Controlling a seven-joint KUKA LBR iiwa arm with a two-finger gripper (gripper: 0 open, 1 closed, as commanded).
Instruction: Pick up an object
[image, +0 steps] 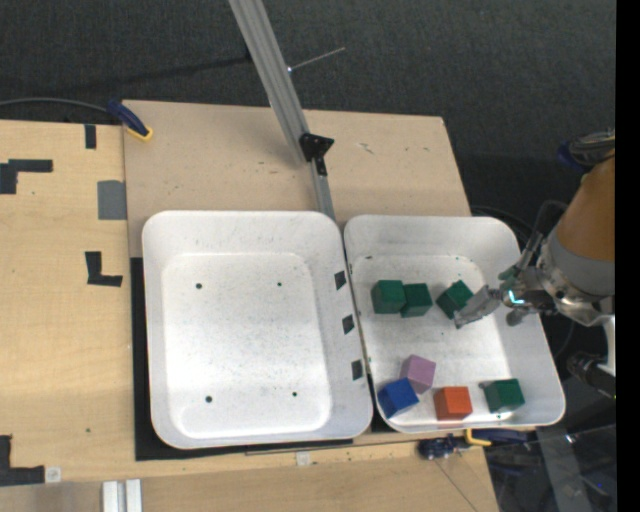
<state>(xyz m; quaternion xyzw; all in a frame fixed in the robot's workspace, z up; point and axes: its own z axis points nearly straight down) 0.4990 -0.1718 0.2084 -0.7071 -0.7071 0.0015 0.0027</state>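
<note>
orange block near front rim, claw beside green block

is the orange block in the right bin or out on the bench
In. The orange block lies on the floor of the right bin, near its front rim, between a blue block and a green block.

white bins, orange cube, blue cube

Both white bins look like matt plastic, finely speckled. The bench shows pale wood, smooth and unvarnished. The slanted pole gleams like brushed metal. The blocks, orange one included, look matt and smooth.
</note>
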